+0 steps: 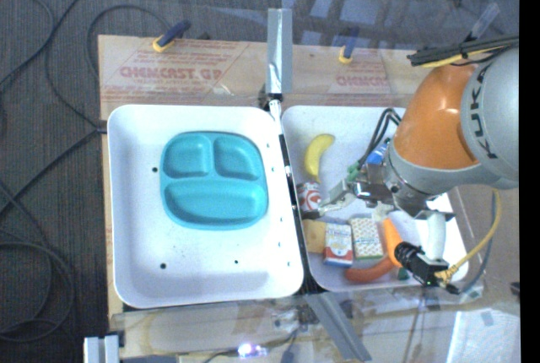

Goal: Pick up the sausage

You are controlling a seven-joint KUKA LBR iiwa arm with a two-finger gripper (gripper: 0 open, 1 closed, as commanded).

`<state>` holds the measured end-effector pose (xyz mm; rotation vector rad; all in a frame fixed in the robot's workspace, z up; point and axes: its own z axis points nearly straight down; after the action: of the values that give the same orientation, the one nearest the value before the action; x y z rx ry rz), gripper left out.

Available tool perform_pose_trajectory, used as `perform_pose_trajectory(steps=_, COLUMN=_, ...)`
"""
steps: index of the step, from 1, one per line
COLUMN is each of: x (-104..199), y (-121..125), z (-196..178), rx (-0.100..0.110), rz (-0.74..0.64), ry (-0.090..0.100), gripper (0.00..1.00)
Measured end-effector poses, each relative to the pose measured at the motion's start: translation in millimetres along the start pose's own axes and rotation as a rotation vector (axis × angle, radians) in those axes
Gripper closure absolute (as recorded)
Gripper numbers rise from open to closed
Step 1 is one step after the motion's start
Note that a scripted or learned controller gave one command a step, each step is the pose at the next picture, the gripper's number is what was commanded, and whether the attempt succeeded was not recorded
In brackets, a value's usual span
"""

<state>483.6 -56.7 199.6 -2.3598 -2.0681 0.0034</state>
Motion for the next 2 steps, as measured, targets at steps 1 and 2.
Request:
perform_pose_trajectory(steps=1, x=49, y=-7, z=10, rx=0.001, rz=0.040, ry=0.000, gripper=0.00)
perform_pose_trajectory(steps=2, x=4, y=-2, z=17, rx=0.002, rz=0.091, ry=-0.001, gripper=0.00)
